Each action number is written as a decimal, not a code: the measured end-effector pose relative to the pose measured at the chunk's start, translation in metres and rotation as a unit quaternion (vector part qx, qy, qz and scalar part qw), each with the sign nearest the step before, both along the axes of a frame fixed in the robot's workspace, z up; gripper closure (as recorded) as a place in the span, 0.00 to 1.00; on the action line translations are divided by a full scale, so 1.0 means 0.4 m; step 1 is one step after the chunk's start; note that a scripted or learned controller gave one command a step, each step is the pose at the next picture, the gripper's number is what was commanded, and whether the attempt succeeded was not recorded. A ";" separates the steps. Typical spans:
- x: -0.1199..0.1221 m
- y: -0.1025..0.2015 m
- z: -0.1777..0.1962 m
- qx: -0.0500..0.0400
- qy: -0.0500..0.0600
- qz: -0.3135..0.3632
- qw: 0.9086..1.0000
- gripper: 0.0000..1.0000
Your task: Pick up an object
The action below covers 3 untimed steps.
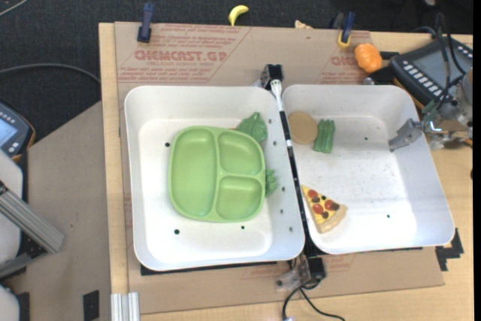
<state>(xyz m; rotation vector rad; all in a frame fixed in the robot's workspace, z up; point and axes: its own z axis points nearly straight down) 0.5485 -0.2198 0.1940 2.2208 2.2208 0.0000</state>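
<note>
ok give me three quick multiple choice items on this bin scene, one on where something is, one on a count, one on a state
1. Where does the pizza slice lie?
A. on the green tray
B. in the right bin, near its front left corner
C. on the cardboard outside the bins

2. How many compartments does the green tray have?
A. two
B. three
C. five

3. How does the green tray sit?
A. flat in the left bin, open side up
B. leaning upright on a wall
C. upside down

Answers: 1 B, the slice rests on the right bin's floor by the divider. 2 B, one long section and two smaller ones show. 3 A, its hollows face up on the left bin's floor.
</note>
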 end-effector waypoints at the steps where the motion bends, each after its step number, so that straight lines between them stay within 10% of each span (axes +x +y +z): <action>1: -0.009 0.219 0.039 0.002 0.001 0.003 1.000 0.00; 2: -0.047 0.449 -0.027 0.002 0.003 0.003 1.000 0.00; 3: -0.050 0.306 -0.282 0.001 0.002 -0.001 1.000 0.00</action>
